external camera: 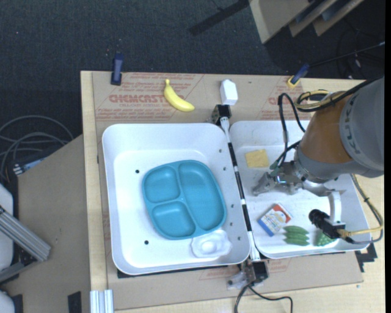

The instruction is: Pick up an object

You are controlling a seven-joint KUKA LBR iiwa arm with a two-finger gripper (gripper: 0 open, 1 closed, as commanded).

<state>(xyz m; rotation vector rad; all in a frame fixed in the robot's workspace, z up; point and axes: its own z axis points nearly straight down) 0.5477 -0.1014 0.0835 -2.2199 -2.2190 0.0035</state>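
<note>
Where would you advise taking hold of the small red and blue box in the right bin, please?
Probably from above, across its shorter sides: the small box lies flat and turned at a slant on the right bin floor. Its left edges look free; the green pod lies close on its right.

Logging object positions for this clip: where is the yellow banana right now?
The yellow banana lies on the cardboard bench top outside both bins, just beyond the far rim of the left white bin.

Dark blue-grey carpet floor (55,43) round a pale plywood worktop (143,92) w/ red printed lettering, loose grey cable coils (24,147) on floor at left, ribbed aluminium rail (24,235) bottom left, light wooden furniture (299,18) top right, even overhead light
</note>
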